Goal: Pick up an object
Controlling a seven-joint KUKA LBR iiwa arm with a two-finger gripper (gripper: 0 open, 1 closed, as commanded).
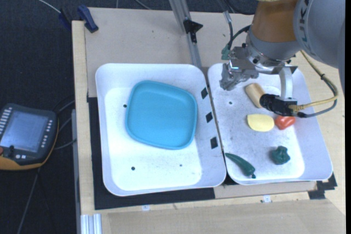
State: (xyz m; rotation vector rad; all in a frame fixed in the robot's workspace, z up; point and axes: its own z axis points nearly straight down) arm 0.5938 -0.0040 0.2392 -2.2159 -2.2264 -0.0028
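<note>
End effector [230, 80] is hanging over the upper-left part of the right bin [312, 159], at about 11 o'clock from that bin's middle. Honestly I can't tell how it's set, the wrist is blocking too much of it. Nothing is visibly sitting in its grip, and I can't say if it's touching the bin floor or just hovering above it.

Counting stuff up: two white bins are sitting side by side on the worktop [137, 35]. One blue plate [162, 114] is lying flat in the left bin [109, 172], pretty much in the middle.

Five small things are lying in the right bin:
- one tan cylinder [253, 93], just beside the end effector at its 4 o'clock
- one yellow lump [260, 123] at 6 o'clock from the cylinder
- one red piece [284, 123] touching the yellow lump on its 3 o'clock side
- one dark green clump [280, 155] near the bin's 5 o'clock corner
- one green pepper-shaped thing [241, 164] along the 7 o'clock edge

One handheld controller [24, 135] is lying off the worktop at 9 o'clock.
</note>
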